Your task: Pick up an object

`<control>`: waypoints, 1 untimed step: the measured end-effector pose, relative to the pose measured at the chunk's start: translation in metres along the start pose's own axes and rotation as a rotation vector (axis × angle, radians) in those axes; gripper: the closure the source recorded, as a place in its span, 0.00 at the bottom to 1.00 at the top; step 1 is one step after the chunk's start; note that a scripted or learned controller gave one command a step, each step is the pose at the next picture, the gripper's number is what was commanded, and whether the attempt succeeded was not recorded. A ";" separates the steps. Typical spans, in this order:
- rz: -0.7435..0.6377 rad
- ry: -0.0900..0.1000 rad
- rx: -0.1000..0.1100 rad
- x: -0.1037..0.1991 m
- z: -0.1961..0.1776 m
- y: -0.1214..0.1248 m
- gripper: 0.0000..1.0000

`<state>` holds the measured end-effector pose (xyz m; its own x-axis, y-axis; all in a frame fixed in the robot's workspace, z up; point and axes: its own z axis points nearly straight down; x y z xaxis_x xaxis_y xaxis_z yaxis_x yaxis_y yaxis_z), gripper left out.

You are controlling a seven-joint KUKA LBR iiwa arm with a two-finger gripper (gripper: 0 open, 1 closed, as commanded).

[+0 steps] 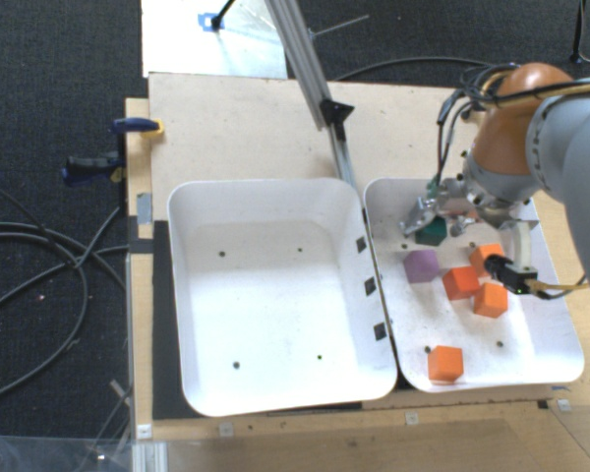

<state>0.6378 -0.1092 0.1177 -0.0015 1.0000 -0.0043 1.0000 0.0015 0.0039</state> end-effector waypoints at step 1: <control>-0.002 0.004 -0.001 0.001 -0.013 0.001 1.00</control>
<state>0.6385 -0.1079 0.1305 -0.0038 1.0000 -0.0007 1.0000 0.0038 0.0047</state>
